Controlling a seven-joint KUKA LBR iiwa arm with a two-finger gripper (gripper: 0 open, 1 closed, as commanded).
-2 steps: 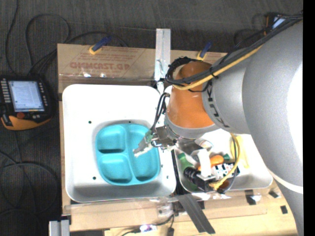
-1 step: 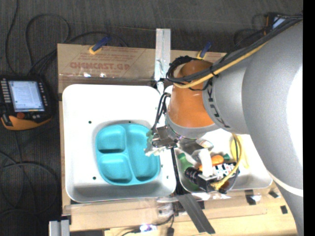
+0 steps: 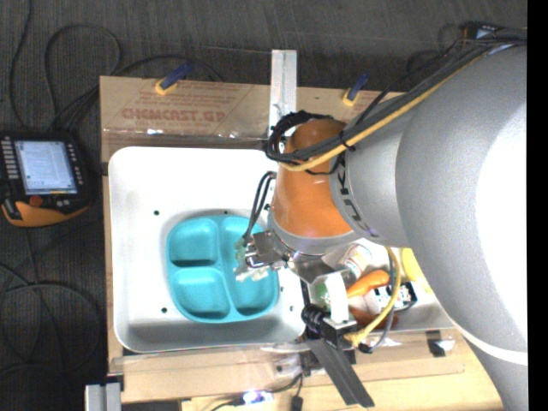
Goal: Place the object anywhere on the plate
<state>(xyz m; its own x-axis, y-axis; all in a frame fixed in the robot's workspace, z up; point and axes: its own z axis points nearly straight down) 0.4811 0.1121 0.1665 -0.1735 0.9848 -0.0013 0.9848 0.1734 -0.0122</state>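
While the gripper (image 3: 255, 262) hangs over the right edge of the turquoise plate (image 3: 201, 268), I cannot tell its state. An orange object (image 3: 370, 278) lies in the right bin (image 3: 419, 306); the left bin (image 3: 137, 229) has open floor around the plate.

My arm (image 3: 462, 187) is pale grey, with an orange band (image 3: 310, 187) above the wrist and black and yellow cables (image 3: 385, 114) running along it. Below me, the plate (image 3: 210, 268) is a bright turquoise, sitting in a plain white bin (image 3: 137, 229). The bench board (image 3: 180, 114) is brown cardboard with faded red lettering, held by blue and yellow clamps (image 3: 174, 77). The floor (image 3: 51, 41) is dark grey. An orange object (image 3: 370, 279) shows in the right bin. The pendant (image 3: 41, 178) is black and orange with a pale screen.
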